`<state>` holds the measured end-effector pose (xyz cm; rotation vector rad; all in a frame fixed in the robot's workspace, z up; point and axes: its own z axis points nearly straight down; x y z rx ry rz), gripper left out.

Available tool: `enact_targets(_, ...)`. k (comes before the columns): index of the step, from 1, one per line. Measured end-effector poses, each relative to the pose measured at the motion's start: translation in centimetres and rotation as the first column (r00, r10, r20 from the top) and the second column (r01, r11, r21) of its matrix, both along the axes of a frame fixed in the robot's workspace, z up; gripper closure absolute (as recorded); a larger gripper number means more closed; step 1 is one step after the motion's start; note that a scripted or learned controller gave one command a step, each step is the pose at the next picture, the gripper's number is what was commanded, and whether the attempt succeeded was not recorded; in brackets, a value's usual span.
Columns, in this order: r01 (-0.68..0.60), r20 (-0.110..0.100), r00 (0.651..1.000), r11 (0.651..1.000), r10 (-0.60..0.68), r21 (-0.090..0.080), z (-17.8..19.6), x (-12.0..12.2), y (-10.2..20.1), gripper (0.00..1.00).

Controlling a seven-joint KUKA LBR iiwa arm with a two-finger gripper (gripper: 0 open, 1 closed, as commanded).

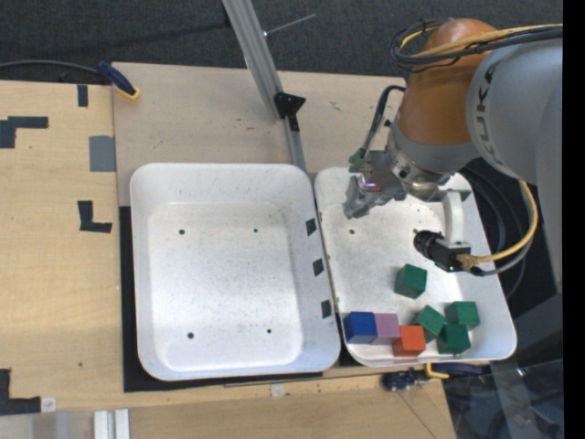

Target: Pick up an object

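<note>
My gripper (pixel 362 199) hangs over the far left part of the right bin (pixel 366 263), above bare white floor. I see no object under it or in it. Loose blocks lie in the near part of that bin: a lone green cube (pixel 410 280) near the middle, then a row along the front wall with a blue cube (pixel 360 326), a lilac cube (pixel 387 326), an orange cube (pixel 410 338) and three more green cubes (pixel 454 337). The gripper is well back from all of them.
The left bin (pixel 137 190) sits beside the right one, their rims touching. A slanted metal pole (pixel 260 62) with a black clamp runs down to the bins' far junction. Black and yellow cables (pixel 512 245) loop by the right bin's right rim.
</note>
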<state>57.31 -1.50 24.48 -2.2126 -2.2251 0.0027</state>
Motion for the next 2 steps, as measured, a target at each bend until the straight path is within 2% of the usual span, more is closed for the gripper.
enact_targets(1,0.0,0.001,1.0,1.0,0.0,0.0,0.1,-1.8,4.3,1.0)
enact_targets(2,-0.001,0.0,1.0,1.0,0.001,0.0,-1.4,-3.5,9.3,1.0)
